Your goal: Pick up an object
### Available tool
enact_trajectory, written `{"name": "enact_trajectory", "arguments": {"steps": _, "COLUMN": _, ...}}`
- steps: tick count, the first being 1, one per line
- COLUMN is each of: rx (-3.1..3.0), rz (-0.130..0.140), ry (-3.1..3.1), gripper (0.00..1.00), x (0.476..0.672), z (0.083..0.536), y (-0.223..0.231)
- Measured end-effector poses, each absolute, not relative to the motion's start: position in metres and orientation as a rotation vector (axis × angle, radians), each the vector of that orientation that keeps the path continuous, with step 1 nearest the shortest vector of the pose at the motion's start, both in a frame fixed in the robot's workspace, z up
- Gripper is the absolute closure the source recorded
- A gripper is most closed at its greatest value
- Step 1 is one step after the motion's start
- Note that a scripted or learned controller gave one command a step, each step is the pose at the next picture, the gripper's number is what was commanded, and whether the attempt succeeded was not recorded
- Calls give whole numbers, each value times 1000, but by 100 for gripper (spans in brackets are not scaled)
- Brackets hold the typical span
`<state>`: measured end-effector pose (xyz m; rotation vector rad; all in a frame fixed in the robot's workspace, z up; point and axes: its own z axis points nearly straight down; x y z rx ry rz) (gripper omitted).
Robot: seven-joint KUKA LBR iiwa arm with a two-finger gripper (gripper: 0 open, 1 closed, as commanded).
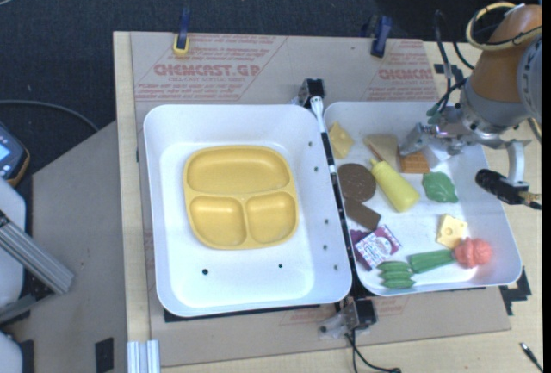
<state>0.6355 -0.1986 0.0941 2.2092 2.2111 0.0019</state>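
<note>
Hand (422, 139) above right bin (508, 229) — grip state unclear, near yellow bottle (394, 186)

Your arm (504, 61) reaches in from the right edge of the camera view, its orange band up near the top right corner and the grey wrist just below it. The wrist angles down and to the left, so you see the gripper (428, 136) hanging low at the far right side of the bench. The gripper body looks metallic and tilted, pointing left. You cannot tell from this slant how its fingertips stand.
</note>
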Motion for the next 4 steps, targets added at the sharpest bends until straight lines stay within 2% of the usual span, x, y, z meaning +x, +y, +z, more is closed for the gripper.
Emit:
{"name": "enact_trajectory", "arguments": {"steps": 1, "rx": 2198, "rz": 12, "ry": 2200, "gripper": 100, "x": 639, "z": 111, "y": -200}}
{"name": "enact_trajectory", "arguments": {"steps": 3, "rx": 2215, "rz": 4, "ry": 2218, "gripper": 100, "x": 656, "z": 213, "y": -198}}
{"name": "enact_trajectory", "arguments": {"steps": 4, "rx": 2217, "rz": 3, "ry": 2218, "gripper": 100, "x": 657, "z": 226, "y": -198}}
